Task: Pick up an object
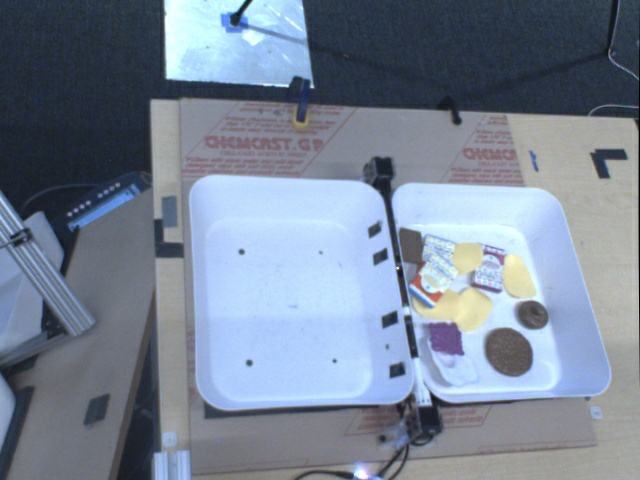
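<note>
The right bin (570, 258) holds a cluster of small objects. A large brown round cookie (508, 351) lies near its front, with a smaller brown doughnut-shaped piece (532, 315) behind it. Yellow flat pieces (468, 308) sit in the middle, and another yellow piece (518, 276) lies to the right. A red-and-white packet (489, 267) and a white printed packet (437, 251) rest toward the back. A purple piece (446, 339) lies on a white item (457, 369) at the front left, and a dark brown square (410, 244) sits by the left wall.
The left bin (290, 298) stands beside the right one, joined by a black hinge strip (395, 278). Both rest on a cardboard sheet (270, 143). A shiny metal plate (235, 28) lies at the back, and a metal frame (40, 278) stands at the left.
</note>
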`<state>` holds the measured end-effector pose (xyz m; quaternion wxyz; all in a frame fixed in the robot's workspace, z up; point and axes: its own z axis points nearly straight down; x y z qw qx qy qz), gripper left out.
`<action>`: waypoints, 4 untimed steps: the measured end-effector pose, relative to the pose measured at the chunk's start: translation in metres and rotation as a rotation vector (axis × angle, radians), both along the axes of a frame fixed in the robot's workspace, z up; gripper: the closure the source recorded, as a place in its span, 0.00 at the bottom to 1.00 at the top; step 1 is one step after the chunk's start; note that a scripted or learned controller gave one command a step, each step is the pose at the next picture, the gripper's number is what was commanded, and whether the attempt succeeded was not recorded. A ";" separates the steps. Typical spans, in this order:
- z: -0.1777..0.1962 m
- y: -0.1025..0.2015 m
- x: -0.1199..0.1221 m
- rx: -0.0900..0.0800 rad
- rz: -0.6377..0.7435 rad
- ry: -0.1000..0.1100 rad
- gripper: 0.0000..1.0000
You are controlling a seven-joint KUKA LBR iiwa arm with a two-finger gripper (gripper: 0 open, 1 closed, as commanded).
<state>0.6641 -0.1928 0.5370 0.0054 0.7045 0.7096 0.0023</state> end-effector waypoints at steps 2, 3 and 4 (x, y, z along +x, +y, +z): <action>-0.001 0.048 -0.060 0.005 -0.001 0.008 1.00; -0.001 0.078 -0.099 0.005 -0.001 0.009 1.00; -0.001 0.106 -0.131 0.005 -0.001 0.009 1.00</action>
